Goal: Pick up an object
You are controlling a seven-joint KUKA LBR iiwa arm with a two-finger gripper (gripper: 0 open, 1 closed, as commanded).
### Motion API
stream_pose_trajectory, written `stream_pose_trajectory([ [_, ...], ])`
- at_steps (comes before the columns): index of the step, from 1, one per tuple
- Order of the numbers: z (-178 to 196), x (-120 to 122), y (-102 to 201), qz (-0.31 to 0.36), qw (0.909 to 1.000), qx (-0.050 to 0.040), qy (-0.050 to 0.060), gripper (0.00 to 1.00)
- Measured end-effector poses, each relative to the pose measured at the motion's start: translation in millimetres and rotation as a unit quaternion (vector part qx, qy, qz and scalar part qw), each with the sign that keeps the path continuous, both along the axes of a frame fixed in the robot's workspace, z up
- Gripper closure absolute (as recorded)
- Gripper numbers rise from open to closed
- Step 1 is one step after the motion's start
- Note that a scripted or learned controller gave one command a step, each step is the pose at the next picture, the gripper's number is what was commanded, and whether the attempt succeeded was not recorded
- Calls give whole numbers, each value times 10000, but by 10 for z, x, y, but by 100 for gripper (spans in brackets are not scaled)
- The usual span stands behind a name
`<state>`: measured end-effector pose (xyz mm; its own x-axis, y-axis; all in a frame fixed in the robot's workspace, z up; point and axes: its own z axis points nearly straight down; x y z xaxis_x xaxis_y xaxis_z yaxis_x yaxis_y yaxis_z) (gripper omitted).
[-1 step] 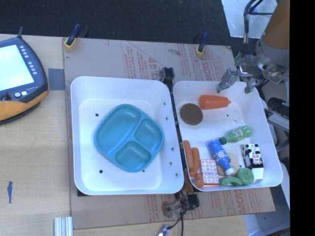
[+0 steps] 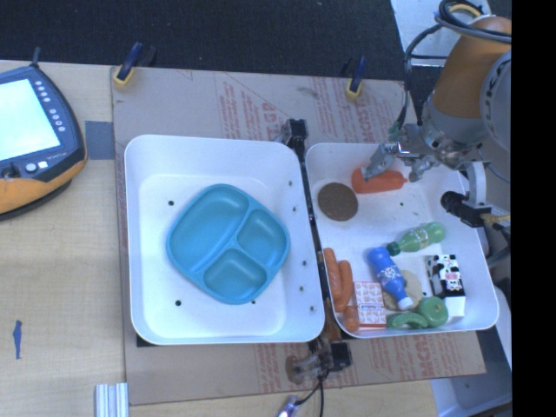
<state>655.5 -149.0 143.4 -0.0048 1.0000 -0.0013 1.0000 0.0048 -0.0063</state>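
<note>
- Gripper point(image 2: 382, 170): you see it low over the orange piece point(image 2: 380, 182), at the right bin's point(image 2: 486, 315) 12 o'clock.
- Whether it is gripping, you cannot tell; contact seems likely.

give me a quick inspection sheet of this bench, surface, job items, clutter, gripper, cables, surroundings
surface: brown board on a wooden bench, two white bins side by side, left bin, right bin
job's things: in the right bin, orange piece, brown disc, green bottle, blue bottle, black and white box, green ring, orange sticks, printed card
clutter: blue divided plate in the left bin
grippers: gripper above the orange piece, finger state unclear
cables: black cable looping over the arm
surroundings: pendant at left, clamps on the board's far edge
</note>
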Motion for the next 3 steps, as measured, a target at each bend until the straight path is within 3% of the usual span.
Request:
stream_pose_trajectory([
  [1,-514,-22,397,-22,10000,2,66,0],
  [2,-423,-45,404,-13,9999,30,142,100],
  [3,-416,-36,405,-11,9999,29,130,0],
])
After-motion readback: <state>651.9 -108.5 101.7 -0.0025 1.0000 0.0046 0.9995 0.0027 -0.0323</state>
